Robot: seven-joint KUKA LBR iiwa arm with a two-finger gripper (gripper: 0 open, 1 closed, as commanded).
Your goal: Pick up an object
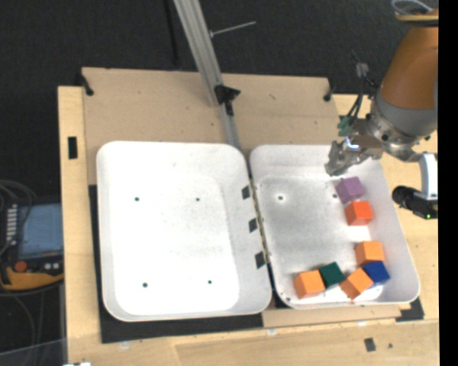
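Note:
The right bin (290,219) holds several small blocks. A purple block (350,188) lies near its far right side, with an orange-red block (359,213) just in front of it. Along the near right corner sit an orange block (369,251), a blue block (375,271), another orange block (358,282), a dark green block (332,273) and an orange block (309,283). My gripper (340,161) hangs over the bin's far right part, just behind and above the purple block. Nothing shows between its fingers.
The left bin (175,227) lies beside the right one, joined by dark clips (253,223) along the middle. A slanted metal rail (202,48) reaches in from the back. Cables and a device (30,239) lie off the bench at left.

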